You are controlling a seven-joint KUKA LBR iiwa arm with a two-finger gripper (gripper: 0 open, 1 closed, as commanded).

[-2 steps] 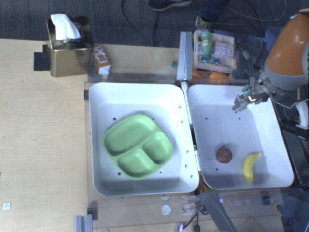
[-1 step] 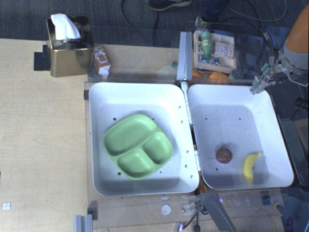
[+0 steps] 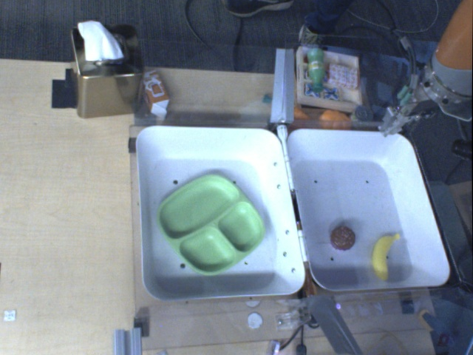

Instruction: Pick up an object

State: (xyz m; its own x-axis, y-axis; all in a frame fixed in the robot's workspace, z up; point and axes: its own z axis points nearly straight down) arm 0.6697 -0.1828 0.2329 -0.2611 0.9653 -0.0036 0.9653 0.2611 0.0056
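Observation:
In the right bin (image 3: 347,161) lie a yellow banana (image 3: 382,254) near the front right corner and a small round brown object (image 3: 342,237) just left of it. A green divided plate (image 3: 212,222) rests in the left bin (image 3: 159,161). My gripper (image 3: 395,118) hangs above the back right corner of the right bin, far from the banana and the brown object. Nothing shows between its fingers.
Behind the bins stand a tissue box (image 3: 100,69), a small carton (image 3: 154,92), a tray with a green bottle (image 3: 327,74) and an orange item (image 3: 332,117). Wooden bench top lies to the left. Cables and a person's shoes are on the floor at the back.

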